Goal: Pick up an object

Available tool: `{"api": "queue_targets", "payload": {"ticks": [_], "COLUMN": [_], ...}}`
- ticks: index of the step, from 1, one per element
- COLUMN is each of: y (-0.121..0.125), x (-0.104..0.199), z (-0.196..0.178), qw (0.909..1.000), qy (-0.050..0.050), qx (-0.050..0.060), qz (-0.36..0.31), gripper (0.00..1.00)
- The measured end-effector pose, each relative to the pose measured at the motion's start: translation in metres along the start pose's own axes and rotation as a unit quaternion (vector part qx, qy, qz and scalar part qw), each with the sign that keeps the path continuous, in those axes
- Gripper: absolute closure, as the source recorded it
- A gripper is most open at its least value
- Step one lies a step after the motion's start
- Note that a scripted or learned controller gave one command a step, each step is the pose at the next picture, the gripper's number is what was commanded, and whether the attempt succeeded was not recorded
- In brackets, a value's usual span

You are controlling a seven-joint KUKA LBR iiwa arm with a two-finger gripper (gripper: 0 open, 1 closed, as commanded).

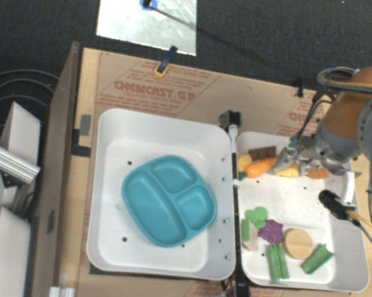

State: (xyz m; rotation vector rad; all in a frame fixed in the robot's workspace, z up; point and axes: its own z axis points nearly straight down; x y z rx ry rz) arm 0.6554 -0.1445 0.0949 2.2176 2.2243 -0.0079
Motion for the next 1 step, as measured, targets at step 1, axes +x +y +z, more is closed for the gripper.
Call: {"api": "queue_targets", "payload": {"ticks": [1], "y": [0.0135], "x": [0.0841], "z": [-0.0971], "qw": [1.0], "qy": [0.002], "qx": [-0.007], "qz": [-0.005], "gripper": [1.0]}}
